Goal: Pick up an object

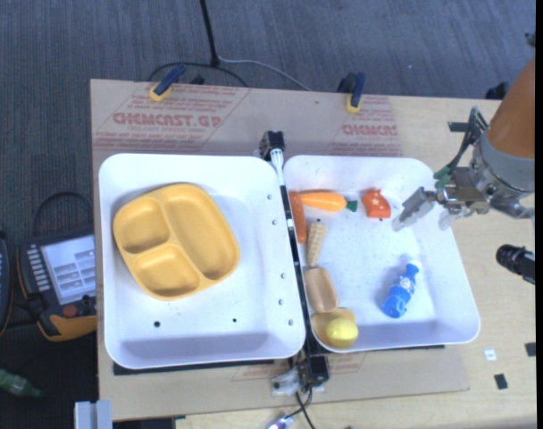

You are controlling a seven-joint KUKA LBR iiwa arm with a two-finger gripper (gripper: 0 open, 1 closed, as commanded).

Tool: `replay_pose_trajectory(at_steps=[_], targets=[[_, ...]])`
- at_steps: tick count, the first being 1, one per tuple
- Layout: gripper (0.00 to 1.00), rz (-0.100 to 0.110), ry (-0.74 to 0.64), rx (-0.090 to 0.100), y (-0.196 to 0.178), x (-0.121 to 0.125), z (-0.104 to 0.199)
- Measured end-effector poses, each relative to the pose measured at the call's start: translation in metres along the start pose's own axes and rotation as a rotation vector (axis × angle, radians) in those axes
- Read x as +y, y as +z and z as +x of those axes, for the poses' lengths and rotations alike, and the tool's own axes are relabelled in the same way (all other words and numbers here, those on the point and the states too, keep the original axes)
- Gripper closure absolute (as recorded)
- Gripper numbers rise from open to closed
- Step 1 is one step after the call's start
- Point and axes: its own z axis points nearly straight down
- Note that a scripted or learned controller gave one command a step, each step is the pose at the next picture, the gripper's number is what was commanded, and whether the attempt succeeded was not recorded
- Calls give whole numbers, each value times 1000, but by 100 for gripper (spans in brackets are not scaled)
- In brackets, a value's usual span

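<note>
Approach step: claw (417,206) hangs over the right bin (450,324) near its far right edge, fingers apart, holding nothing. Nearest candidates: red toy (375,204) by the far edge, blue bottle (399,291) mid-bin. Next: pick one, align, descend.

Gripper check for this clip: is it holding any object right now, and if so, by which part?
Nothing is held. The gripper hangs over the right bin near its upper right corner, fingers apart with nothing between them, clear of the orange toy and blue bottle.
</note>
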Motion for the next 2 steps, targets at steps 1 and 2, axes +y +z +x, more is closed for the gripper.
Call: replay_pose_trajectory(at_steps=[1, 2], targets=[[0, 2, -239, 1, 124, -45, -24], [0, -1, -287, 0, 162, -47, -8]])
